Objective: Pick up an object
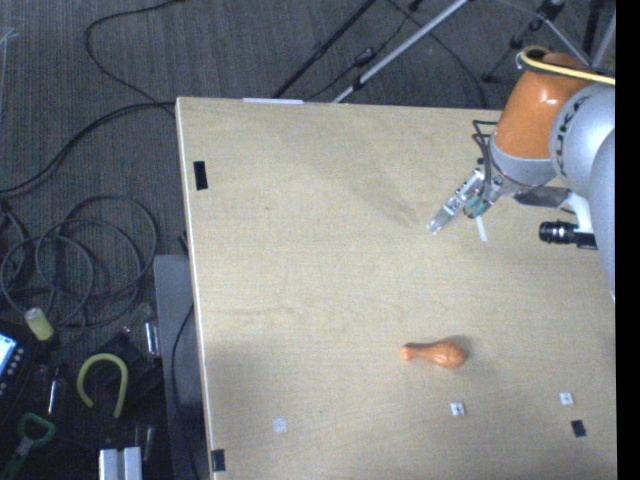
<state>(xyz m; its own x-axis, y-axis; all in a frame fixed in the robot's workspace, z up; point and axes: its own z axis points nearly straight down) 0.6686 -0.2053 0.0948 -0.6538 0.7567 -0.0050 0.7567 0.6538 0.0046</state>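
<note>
Lying on the bare tan board (300, 268), low and right of middle, the orange object (436, 354) rests alone on its side — free to approach from any direction. Up and to its right, well apart, the gripper (460, 214) hangs with fingers slightly spread and holding nothing — the approach, I judge, not yet begun.

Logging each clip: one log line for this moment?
gripper: over bare tabletop, holding nothing | orange object: lying nearer the camera, untouched | pick: not done
</note>
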